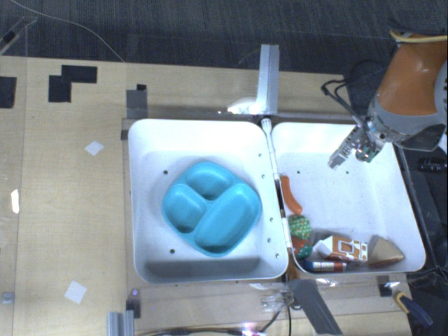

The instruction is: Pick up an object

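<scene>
Gripper point(348, 154): upper right of frame, above right bin point(413, 208); fingers' state unclear, apparently nothing held. Objects point(329, 247) heaped lower right, untouched. Pick pending.

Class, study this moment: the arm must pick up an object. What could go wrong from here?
1. The small objects crowd the right bin's near edge and wall, so the claw may strike the wall.
2. They touch each other, so it may nudge neighbours or grab nothing.
</scene>
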Available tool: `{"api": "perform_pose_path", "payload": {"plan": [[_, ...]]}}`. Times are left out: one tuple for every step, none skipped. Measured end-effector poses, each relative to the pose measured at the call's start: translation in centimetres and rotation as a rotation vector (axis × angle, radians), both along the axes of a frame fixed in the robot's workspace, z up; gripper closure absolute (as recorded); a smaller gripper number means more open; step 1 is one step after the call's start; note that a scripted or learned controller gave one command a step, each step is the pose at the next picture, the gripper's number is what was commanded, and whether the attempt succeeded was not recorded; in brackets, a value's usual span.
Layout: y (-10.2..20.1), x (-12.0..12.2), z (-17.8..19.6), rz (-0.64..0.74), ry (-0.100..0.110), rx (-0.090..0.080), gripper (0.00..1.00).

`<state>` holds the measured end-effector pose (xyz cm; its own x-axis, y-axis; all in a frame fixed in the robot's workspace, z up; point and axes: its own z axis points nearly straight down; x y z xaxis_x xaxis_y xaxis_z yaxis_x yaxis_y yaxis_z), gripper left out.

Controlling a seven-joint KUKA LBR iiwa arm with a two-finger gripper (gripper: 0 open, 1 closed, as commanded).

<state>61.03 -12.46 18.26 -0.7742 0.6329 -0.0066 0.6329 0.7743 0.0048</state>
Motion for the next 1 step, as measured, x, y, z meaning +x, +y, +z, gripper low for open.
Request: {"api": "perform_pose_path", "payload": {"plan": [[0.00,0.00,-0.01,0.000,0.000,0.000,0.00]]}}
